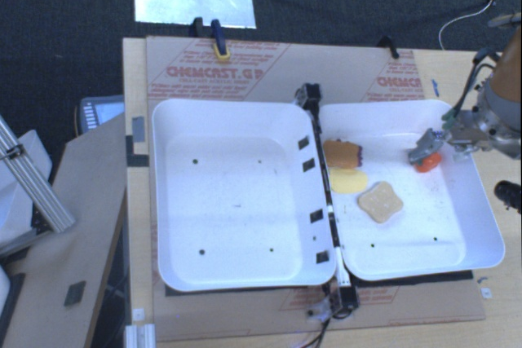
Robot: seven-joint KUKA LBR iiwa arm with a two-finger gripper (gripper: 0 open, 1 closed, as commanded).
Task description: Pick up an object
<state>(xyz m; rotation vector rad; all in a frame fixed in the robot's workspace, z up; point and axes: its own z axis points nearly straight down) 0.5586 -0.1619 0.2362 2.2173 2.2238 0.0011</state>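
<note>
Now you are looking at the left bin (236, 200) sitting bare beside the right bin (457, 244), where a brown toy (342, 153), yellow piece (349, 181) and toast (380, 202) are lying near its left wall; the gripper (427, 147) is hovering over an orange object (427, 163) near the back right corner.

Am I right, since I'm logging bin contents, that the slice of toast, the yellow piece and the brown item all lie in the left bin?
Not quite: they lie in the right bin, as the camera view shows. The slice of toast, the yellow piece and the brown item sit near its left wall, close to the divider between the bins.
</note>
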